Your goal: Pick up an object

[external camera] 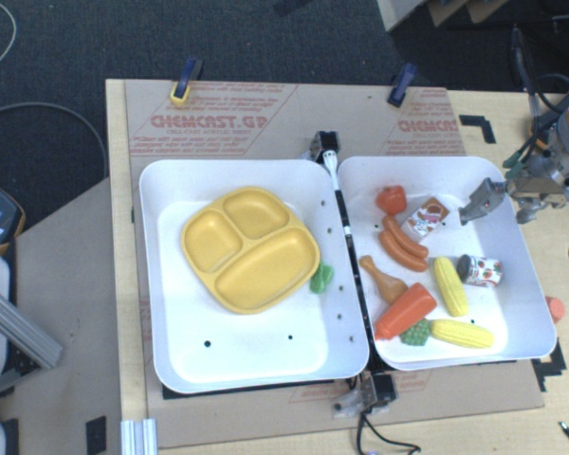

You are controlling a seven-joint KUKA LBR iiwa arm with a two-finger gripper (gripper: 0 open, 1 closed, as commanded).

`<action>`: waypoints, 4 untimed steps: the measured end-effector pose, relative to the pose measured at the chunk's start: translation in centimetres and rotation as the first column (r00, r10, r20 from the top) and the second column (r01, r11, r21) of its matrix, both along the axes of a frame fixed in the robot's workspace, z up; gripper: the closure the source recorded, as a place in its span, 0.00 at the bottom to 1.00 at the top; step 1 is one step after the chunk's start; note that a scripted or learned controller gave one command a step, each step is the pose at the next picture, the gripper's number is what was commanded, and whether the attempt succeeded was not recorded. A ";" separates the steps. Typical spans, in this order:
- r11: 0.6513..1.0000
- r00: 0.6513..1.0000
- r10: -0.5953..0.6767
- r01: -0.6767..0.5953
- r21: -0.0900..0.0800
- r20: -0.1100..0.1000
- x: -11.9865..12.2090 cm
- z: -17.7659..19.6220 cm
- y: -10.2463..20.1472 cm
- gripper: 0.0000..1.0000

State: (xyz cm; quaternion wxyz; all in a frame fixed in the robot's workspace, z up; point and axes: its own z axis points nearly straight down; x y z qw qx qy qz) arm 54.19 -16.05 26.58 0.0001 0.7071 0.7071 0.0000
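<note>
I read this as the approach: my gripper (502,205) hangs spread and unladen (nothing between its fingers) above the right bin (531,254), so next comes a descent onto one toy.

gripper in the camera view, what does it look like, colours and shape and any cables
The gripper is grey metal, built of blocky, angular parts. One flat, dark grey finger juts out toward the right bin. A small green spot shows on the wrist section. Dark cables loop above it at the view's right edge. No readable markings show at this size.
</note>
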 end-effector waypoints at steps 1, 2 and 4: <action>1.000 1.000 0.007 -0.007 0.006 -0.011 -4.7 -6.0 8.9 0.00; 1.000 1.000 -0.005 0.005 0.002 -0.006 -6.5 -18.7 6.6 0.00; 1.000 1.000 0.009 -0.009 -0.001 0.016 2.0 -7.5 12.0 1.00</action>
